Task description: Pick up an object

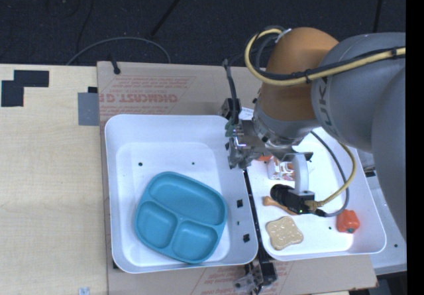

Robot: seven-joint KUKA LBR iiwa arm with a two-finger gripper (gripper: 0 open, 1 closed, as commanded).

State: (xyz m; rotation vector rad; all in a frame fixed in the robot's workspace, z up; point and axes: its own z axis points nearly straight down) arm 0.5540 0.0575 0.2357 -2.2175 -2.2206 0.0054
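The gripper [237, 149] hangs at the inner edge of the right bin [321, 239], close to the divide between the two bins. Most of it is hidden under the wrist, so I cannot tell whether it is released or clenched, and nothing is visibly in it. The likeliest thing to lift is the tan slice [284, 233], lying flat near the front of the right bin. It looks light and fairly stiff, probably a toy piece of bread. Because it is thin and flush with the floor, it is best nipped across its narrower width at the edges. The orange lump [347, 221], well apart toward the right wall, looks small and rounded and may roll. One small white-and-orange piece [283, 169] lies near the wrist. There are two bins, and the left bin [118, 136] holds one blue plate [180, 217] with three compartments: broad, smooth, hard to pinch.
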